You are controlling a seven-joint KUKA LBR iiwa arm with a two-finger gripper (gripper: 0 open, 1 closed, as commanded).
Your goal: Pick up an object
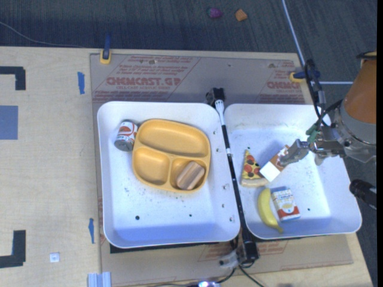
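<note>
In the right bin (337, 215) lie a pizza slice (251, 167), a banana (267, 211), a small juice carton (285, 203) and a white and brown block (272, 169). My gripper (292, 154) reaches in from the right and hangs low over the bin's middle. Its tip is right at the upper right end of the block. I cannot tell whether it touches the block. The pizza slice lies just left of the block; the carton and banana lie nearer the front edge.
The left bin (119, 217) holds a yellow divided plate (170, 139) with a brown bun (190, 174) in its lower right compartment. A red and white can (125, 136) lies beside the plate. A black divider clamp (215, 95) sits between the bins.
</note>
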